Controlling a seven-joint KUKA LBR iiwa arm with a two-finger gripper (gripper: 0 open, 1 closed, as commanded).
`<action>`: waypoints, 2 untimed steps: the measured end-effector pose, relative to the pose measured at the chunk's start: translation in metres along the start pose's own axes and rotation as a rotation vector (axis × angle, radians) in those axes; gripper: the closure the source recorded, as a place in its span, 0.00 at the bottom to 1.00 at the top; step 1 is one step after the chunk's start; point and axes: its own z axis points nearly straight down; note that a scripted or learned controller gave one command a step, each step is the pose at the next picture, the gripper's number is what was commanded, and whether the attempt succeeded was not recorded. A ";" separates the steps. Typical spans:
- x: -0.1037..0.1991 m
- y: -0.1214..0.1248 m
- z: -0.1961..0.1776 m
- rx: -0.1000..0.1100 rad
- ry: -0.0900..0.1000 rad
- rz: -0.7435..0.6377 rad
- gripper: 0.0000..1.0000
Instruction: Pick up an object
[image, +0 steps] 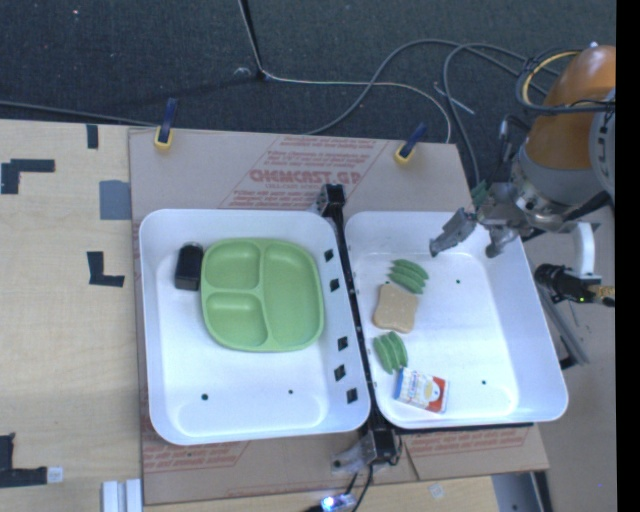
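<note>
Start at the front of the right bin (520, 400), nearest you: a small carton (420, 390) with red and blue print lies flat on the floor, and just behind it sits a green pea pod (390, 350). Further back you have a tan slice of bread (396, 308), and touching its far edge a second green pod (408, 274). In the left bin (160, 330) a green divided plate (263, 295) lies flat, with a black block (188, 267) just beside its left rim. None of these is lifted; each rests on its bin's floor, so I would judge the pick as not yet begun in any way that counts. Beyond them, over the far right corner of the right bin, you will find the gripper (470, 238), its two fingers spread apart with nothing between them, raised clear of the floor and well apart from every object. The whole task is left: choosing a target, lowering over it, closing, and raising it. The second pod and the bread look like the closest candidates.
</note>
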 end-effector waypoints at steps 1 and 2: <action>0.000 0.003 -0.008 -0.013 -0.002 -0.003 0.00; 0.000 0.001 0.036 -0.009 -0.003 -0.003 0.00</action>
